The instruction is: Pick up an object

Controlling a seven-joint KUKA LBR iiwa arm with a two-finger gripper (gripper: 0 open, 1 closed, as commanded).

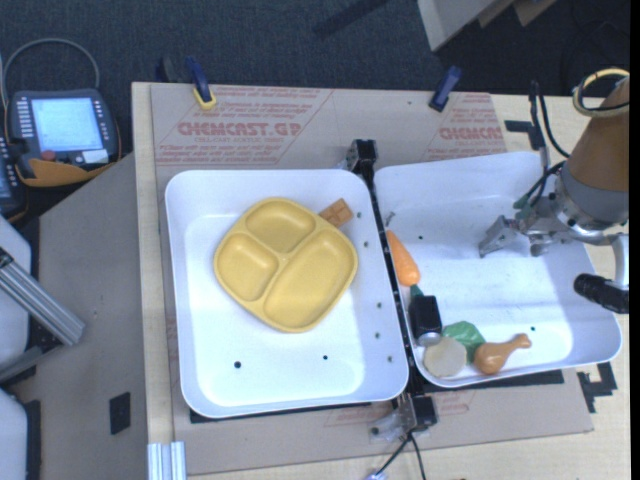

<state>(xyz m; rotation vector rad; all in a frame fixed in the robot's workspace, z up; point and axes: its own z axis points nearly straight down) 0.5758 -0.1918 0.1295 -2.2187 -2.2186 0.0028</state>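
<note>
I saw two white bins side by side on the bench. The left bin (200,368) held a yellow divided plate (286,264), lying flat, with three compartments. A small brown block (336,211) poked out from under the plate's upper right edge, near the divider between the bins.

In the right bin (560,308) the objects sat crowded along its left wall and lower left corner. An orange carrot (403,260) lay against the left wall, pointing up and down. Just below it was a black block (426,315). Below that sat a pale round piece (445,357), touching a green item (464,334) on its upper right. A tan drumstick (501,352) lay just right of those, its thin end pointing toward the bin's right side.

The arm (600,158) reached in from the right, above the upper right part of the right bin. The gripper (512,233) hung over bare bin floor, well apart from the cluster of objects. Its fingers (495,238) pointed left and down, and I saw nothing between them. I could not tell whether the jaws were spread or pressed together, since they blurred into the grey metal around them
</note>
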